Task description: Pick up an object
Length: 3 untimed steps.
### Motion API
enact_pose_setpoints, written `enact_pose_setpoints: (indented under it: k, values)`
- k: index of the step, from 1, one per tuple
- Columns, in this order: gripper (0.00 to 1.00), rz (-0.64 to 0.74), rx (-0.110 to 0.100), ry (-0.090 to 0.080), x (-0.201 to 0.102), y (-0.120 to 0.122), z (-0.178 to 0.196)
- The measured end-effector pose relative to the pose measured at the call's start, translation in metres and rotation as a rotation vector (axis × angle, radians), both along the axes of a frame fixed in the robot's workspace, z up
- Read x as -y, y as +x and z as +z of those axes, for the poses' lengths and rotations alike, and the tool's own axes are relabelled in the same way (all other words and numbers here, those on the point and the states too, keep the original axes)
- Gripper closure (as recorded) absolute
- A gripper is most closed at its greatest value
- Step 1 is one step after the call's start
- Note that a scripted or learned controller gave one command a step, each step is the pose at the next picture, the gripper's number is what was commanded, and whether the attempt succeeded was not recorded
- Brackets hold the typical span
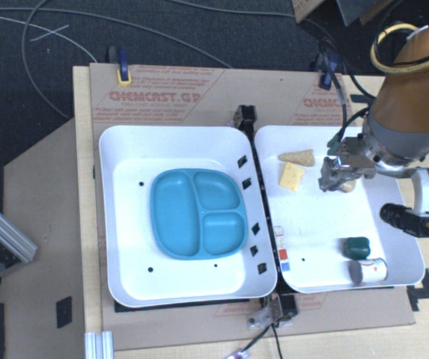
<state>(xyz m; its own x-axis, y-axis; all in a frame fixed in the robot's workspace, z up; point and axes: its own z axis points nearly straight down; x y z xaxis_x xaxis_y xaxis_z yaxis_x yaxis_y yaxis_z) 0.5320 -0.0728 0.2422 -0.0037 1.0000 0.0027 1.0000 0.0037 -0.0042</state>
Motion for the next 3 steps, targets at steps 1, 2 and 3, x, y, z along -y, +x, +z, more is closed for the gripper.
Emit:
enact_pose_setpoints:
  k: [1, 2, 3]
  values:
    - [1.0, 0.002, 0.001, 0.001, -0.047, -0.015, 0.005]
    - [1.0, 0.003, 0.0, 0.001, -0.107, -0.024, -0.006]
    - [1.0, 0.002, -0.001, 0.0, -0.157, -0.053, -0.008]
